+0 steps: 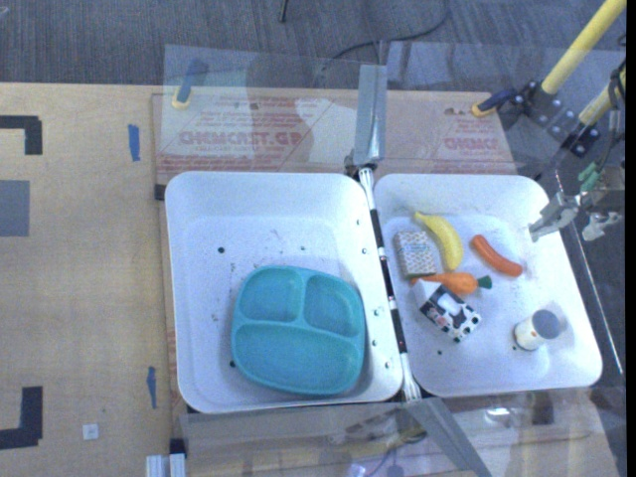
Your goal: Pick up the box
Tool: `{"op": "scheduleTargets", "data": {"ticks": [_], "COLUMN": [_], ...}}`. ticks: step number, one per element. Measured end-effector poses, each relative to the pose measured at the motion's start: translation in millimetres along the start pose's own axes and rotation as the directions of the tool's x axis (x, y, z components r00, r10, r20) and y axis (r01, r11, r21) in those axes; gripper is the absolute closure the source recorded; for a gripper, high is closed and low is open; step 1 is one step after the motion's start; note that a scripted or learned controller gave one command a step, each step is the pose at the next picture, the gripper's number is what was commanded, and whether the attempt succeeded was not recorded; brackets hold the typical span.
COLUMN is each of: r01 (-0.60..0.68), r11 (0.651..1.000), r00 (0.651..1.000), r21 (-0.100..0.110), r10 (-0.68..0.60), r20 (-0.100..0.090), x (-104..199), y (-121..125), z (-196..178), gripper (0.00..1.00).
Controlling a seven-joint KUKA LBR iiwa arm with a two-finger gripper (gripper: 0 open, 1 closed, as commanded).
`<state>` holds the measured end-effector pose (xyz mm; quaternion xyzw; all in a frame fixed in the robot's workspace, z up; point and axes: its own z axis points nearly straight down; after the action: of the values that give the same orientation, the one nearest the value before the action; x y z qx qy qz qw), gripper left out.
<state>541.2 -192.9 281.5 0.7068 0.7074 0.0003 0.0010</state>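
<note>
Two box-like things lie in the right bin [497, 361]. A small tan box with a dotted pattern [415, 252] sits near the bin's left wall, beside a banana [441, 238]. A black-and-white printed box [449, 313] lies tilted just below a carrot [457, 282]. My gripper [573, 219] hangs at the right bin's far right rim, well to the right of both boxes. It looks open, with nothing between its fingers.
An orange-red sausage shape [495, 254] lies between the boxes and the gripper. A small grey and cream cup-like thing [538, 328] stands at the bin's lower right. The left bin [199, 217] holds a teal divided plate [298, 331]. A yellow pole [586, 38] slants at the top right.
</note>
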Motion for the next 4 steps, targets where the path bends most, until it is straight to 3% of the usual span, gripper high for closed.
{"op": "scheduleTargets", "data": {"ticks": [1,2,3,4], "r01": [-0.112,-0.132,0.030,0.252], "r11": [0.994,0.991,1.000,0.968], "r00": [0.994,0.991,1.000,0.968], "r21": [0.001,0.000,0.002,-0.009], "r10": [0.112,0.132,-0.030,-0.252], "r20": [-0.001,0.001,-0.001,0.001], "x": [66.2,45.9,87.8,91.5], "y": [-21.8,10.7,-38.0,-53.4], "z": [150.8,-52.5,44.7,192.4], "gripper": [0.00,0.00,0.00,0.00]}}
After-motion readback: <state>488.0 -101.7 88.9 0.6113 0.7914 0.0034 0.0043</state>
